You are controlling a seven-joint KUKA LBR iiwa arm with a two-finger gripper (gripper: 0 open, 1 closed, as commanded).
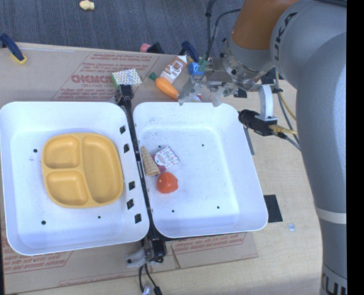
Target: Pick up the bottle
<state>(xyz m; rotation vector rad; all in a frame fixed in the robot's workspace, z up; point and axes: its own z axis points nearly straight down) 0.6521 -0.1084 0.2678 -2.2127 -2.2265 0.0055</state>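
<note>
The arm (317, 103) runs off the top and bottom edges; its wrist hides the claw (200, 94), fingers unreadable.

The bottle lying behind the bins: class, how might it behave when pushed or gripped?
The bottle lies on its side on the cardboard, so a push would probably roll it. It looks small and plastic, likely light. Its rounded orange end may slip from the gripper.

White bins (243, 183) — yellow tray (82, 168), red tomato (167, 182), orange-white bottle (171, 72).
</note>
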